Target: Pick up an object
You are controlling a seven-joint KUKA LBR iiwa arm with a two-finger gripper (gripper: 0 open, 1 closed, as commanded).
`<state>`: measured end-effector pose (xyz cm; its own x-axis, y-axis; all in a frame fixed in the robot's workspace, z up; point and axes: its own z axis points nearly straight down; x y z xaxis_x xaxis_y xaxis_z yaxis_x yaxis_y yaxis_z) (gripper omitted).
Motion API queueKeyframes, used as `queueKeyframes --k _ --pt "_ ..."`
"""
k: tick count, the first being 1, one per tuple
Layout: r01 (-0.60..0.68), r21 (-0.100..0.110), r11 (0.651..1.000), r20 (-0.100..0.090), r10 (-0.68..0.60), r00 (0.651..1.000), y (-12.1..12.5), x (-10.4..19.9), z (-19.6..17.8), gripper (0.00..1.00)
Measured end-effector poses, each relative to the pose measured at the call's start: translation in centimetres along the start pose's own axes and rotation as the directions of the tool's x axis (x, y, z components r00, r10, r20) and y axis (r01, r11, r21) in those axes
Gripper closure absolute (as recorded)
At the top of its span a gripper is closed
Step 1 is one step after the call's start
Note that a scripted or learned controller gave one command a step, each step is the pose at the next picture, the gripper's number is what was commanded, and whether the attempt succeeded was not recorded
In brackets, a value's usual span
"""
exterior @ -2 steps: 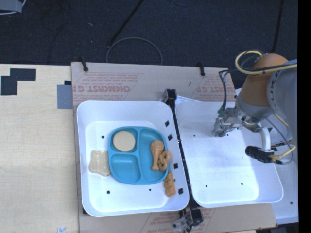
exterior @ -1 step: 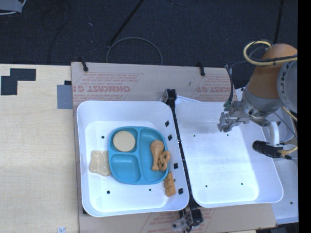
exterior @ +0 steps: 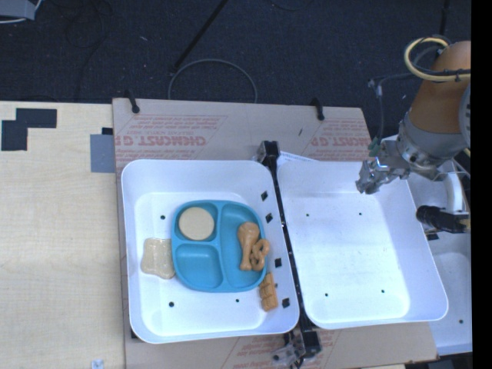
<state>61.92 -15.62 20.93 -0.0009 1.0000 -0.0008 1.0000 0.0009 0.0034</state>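
Over the right bin (exterior: 361,244), near its far right corner, the claw (exterior: 371,177) hangs with nothing in it that I can see. From where I stand I cannot tell how it is set. All the things worth picking lie in the left bin (exterior: 146,183), well apart from it. A blue tray (exterior: 204,271) sits there with a round cracker (exterior: 195,223) in one compartment and a knobbly brown biscuit (exterior: 252,246) in another. A pale slice of bread (exterior: 158,258) touches the tray's left edge, and a small brown piece (exterior: 268,292) lies just beside its near right corner. By my reckoning the job is barely begun: nothing is lifted, and the arm (exterior: 437,106) must cross the divider, come down and grip.
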Motion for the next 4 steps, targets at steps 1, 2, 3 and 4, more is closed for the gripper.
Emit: queueKeyframes --k 1,2,3,4 --pt "0.0 0.002 1.0 -0.001 0.0 1.0 0.0 -0.1 -3.8 1.0" --pt "0.002 0.007 1.0 -0.003 -0.002 1.0 -0.3 5.1 -3.5 1.0" --pt "0.002 0.007 1.0 -0.002 -0.002 1.0 -1.2 10.7 -3.7 1.0" --pt "0.003 0.01 1.0 -0.003 -0.003 1.0 -2.9 15.8 -2.2 1.0"
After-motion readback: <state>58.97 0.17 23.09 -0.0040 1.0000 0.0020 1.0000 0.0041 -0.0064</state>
